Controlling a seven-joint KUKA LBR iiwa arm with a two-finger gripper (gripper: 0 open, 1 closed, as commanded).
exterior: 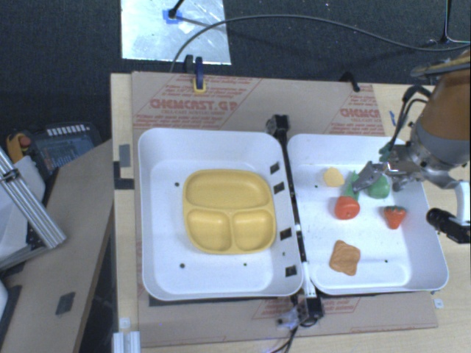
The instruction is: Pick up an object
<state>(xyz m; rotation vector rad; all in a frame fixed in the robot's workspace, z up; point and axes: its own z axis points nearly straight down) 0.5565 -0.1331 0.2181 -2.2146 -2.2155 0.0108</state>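
The right bin (423, 267) holds several toy foods. A pale yellow piece (333, 176) lies toward its far left, with a red tomato (347, 208) just in front of it. A green piece (380, 189) lies in the middle, partly covered by my gripper (366, 179), which hangs low over its left side, close to the tomato. To the right of them is a small red strawberry-like piece (395, 216). A brown biscuit-like piece (344, 257) lies near the front. Nothing is visibly lifted.
The left bin (158, 197) holds a yellow divided plate (227, 210). A black divider with clips (288, 204) runs between the bins. The arm (445, 116) comes in from the right, above the right bin's far corner.
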